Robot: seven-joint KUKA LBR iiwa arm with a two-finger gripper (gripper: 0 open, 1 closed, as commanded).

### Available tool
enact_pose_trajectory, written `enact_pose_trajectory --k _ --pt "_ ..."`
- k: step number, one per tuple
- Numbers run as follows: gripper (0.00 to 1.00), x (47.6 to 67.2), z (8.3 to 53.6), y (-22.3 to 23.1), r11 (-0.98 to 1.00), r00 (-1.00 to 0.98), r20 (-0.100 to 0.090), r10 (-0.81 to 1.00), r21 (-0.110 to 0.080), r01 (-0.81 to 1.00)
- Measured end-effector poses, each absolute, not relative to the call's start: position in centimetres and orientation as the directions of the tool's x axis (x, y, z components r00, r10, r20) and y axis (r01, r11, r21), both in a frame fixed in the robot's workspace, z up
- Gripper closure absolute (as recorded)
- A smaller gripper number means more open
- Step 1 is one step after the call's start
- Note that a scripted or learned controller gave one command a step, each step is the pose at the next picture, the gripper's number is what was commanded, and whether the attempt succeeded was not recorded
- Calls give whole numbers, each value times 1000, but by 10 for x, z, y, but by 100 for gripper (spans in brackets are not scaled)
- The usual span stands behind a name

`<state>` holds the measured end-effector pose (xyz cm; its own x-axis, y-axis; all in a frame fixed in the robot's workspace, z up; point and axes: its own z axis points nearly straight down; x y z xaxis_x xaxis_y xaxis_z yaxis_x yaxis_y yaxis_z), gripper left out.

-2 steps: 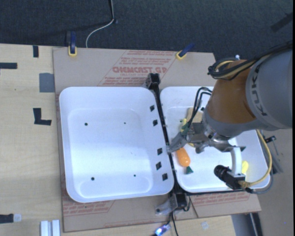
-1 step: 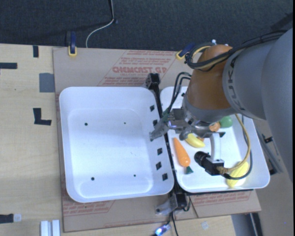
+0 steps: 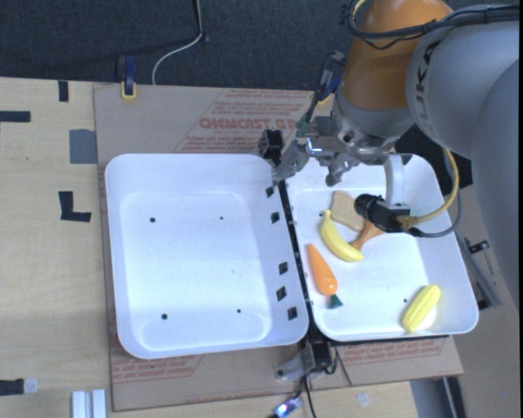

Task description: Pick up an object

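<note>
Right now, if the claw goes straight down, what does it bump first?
Probably the tan slice beside the banana, just below the claw. Depth is unclear, so it might miss onto the right bin.

Between the carrot [image 3: 322, 270] and the corn [image 3: 421, 308], the right bin [image 3: 379, 281] lies open.

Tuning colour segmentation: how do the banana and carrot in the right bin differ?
The banana is yellow and curved; the carrot is orange and straight, with a dark green end. The banana lies beside a tan slice; the carrot lies apart from it, closer to the bins' divide. Both lie flat in the right bin.
</note>
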<state>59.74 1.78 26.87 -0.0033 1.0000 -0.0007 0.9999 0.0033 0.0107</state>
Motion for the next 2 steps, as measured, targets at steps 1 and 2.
enact_pose_trajectory --k 1,2 --pt "0 564 178 86 7 -7 1 1000 -12 1000" --pt "0 657 266 108 5 -5 1 1000 13 1000"
